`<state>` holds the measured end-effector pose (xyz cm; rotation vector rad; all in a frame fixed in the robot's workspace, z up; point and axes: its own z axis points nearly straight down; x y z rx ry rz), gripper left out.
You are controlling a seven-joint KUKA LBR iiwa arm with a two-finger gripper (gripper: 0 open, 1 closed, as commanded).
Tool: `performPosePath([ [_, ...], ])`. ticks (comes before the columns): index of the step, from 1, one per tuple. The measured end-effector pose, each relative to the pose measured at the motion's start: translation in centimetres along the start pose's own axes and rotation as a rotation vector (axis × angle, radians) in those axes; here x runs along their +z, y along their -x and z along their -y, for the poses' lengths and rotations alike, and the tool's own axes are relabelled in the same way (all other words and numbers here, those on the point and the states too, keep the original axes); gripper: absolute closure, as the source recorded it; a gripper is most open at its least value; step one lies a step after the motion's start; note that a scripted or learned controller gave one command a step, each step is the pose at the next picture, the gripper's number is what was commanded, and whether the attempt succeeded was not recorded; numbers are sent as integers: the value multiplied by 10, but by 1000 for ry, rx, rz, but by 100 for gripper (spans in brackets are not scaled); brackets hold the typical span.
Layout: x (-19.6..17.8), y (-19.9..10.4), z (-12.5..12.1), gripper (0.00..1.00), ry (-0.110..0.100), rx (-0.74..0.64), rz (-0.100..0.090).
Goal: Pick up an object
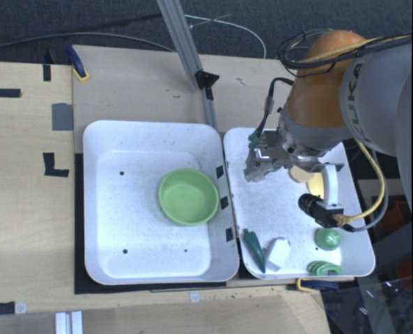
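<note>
Objects for picking lie in the right bin (262,193): a dark green tool (254,250), a white block (278,251), a green ball (327,239) and a green ridged piece (324,268) along its near edge. The gripper (261,164) hangs over the bin's far half, holding nothing visible; whether it is parted cannot be told. This looks like the approach step. Next it must travel over one piece and descend.

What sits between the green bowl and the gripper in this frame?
In the camera view, the adjoining walls of the two white bins run between the green bowl and the gripper, with black clips on them; otherwise bare bin floor.
</note>
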<state>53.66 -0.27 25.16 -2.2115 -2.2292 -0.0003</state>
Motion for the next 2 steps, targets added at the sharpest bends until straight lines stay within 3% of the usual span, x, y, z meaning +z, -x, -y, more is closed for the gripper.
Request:
performPosePath([
  [2, 29, -103, -30, 100, -2, 1, 1],
])
